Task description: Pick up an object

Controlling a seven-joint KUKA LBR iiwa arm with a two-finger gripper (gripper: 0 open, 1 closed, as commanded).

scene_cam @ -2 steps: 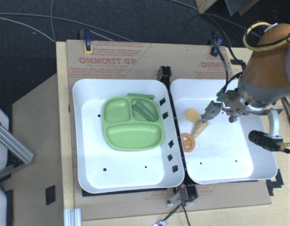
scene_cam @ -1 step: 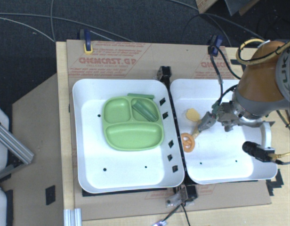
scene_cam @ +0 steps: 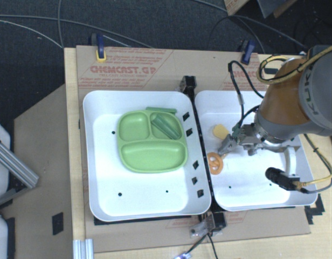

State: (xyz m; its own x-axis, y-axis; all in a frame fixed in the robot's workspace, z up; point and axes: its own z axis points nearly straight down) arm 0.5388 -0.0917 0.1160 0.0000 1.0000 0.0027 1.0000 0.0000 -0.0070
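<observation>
A small orange ring-shaped object (scene_cam: 214, 163) lies near the left wall of the right bin (scene_cam: 247, 198). A pale yellow piece (scene_cam: 220, 130) rests a little farther back in the same bin. My gripper (scene_cam: 227, 147) reaches in from the right and hangs low between these two, just up and right of the orange ring; nothing shows in its grip. In the left bin (scene_cam: 101, 188) sits a green divided plate (scene_cam: 151, 142), with a darker green item (scene_cam: 166, 125) in its back right compartment.
The grey arm with its orange band (scene_cam: 284, 104) covers the right half of the right bin. Black cables loop above it, and a black fitting (scene_cam: 281, 178) hangs over the bin's front right. A black divider clip row (scene_cam: 194, 144) runs between the bins.
</observation>
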